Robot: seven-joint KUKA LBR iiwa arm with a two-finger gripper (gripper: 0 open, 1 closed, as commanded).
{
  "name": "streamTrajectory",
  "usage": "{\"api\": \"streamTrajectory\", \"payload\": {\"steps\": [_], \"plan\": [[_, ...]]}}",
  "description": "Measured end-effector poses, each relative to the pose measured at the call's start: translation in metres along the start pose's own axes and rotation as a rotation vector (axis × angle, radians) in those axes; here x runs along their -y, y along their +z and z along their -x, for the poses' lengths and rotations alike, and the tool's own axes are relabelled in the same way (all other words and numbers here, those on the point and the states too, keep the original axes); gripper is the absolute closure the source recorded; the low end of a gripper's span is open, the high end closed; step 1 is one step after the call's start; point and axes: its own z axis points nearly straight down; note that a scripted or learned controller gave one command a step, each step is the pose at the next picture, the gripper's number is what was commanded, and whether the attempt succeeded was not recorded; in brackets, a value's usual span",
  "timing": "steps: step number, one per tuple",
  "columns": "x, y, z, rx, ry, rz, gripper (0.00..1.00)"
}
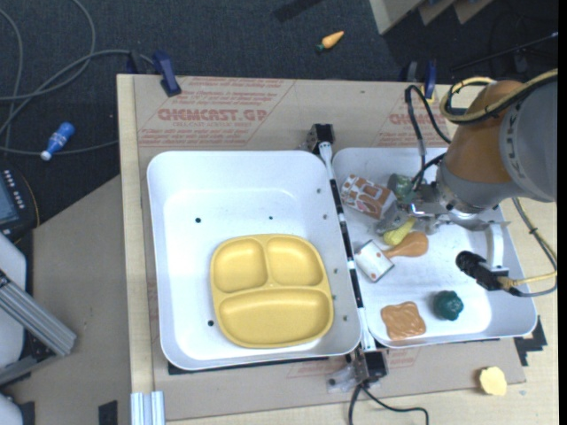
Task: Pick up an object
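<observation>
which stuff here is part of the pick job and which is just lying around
Job: pincer; right bin with yellow piece, drumstick, toast, green ball, waffle.

Lying about: yellow tray, blue bottle, orange bit.

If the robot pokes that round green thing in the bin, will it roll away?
Probably a little. The green thing looks rounded and lumpy, so a push could roll it across the right bin's smooth white floor, though the bumps may stop it soon. It lies apart from the flat brown piece, so nothing close blocks it. It seems small and likely light.
</observation>
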Motion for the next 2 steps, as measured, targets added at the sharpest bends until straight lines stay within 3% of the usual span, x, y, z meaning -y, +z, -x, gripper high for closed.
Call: {"api": "streamTrajectory", "payload": {"steps": [1, 2], "plan": [[-0.002, -0.015, 0.001, 0.002, 0.001, 0.007, 1.00], [0.019, -0.109, -0.077, -0.001, -0.008, 0.017, 1.00]]}}
